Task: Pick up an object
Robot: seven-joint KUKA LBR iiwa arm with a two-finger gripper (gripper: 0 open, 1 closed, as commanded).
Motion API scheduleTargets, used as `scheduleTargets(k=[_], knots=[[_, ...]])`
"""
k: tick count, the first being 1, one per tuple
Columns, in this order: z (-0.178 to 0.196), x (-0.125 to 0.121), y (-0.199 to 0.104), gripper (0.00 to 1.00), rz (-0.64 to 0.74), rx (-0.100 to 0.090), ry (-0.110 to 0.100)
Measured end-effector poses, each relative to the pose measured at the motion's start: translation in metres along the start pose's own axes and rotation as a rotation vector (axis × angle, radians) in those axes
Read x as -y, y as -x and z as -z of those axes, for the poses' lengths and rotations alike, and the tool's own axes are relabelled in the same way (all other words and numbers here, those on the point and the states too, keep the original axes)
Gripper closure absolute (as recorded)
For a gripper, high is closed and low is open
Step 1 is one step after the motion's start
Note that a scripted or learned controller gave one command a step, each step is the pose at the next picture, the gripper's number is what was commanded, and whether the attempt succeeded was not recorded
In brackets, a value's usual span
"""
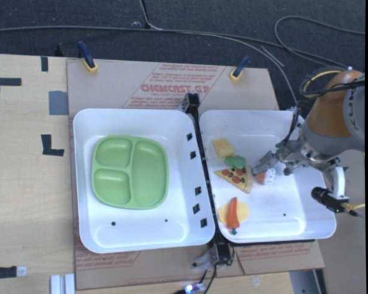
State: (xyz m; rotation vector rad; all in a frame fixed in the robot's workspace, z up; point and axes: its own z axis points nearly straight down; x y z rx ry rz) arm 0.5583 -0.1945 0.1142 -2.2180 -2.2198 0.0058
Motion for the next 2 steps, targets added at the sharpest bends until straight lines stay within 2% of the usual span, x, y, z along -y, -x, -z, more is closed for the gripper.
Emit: scheduleTargets(k=[1, 2], knots=[[0.013, -0.001, -0.001, 1.0, 0.001, 0.0, 0.004], [0.076, -0.004, -0.001, 1.0, 0.001, 0.001, 0.009]])
